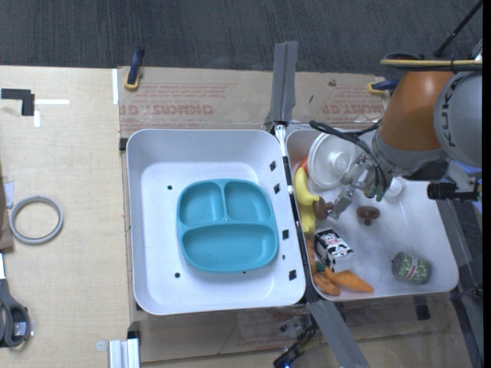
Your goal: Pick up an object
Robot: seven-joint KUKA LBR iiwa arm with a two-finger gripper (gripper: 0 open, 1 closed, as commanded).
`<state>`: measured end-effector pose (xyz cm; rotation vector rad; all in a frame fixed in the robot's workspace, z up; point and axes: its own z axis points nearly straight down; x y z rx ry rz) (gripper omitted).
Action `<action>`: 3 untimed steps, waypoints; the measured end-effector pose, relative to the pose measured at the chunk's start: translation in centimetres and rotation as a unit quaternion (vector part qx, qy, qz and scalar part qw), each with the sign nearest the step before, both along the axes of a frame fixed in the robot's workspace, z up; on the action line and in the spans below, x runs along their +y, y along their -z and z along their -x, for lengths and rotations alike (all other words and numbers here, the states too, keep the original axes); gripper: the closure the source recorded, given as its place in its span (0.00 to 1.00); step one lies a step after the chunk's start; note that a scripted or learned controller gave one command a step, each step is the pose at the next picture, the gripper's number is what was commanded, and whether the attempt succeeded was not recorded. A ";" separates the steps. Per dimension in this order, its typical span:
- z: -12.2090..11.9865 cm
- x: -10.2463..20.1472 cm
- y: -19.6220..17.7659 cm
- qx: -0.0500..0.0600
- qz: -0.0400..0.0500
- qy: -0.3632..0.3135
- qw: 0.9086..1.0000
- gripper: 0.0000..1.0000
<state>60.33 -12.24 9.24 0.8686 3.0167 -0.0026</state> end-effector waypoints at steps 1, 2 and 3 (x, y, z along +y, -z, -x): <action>6.6 1.6 0.2 0.002 -0.001 -0.008 1.000 0.00; 6.7 1.7 -0.5 0.003 -0.001 -0.009 1.000 1.00; 5.4 -5.2 0.2 0.001 -0.001 -0.142 0.990 1.00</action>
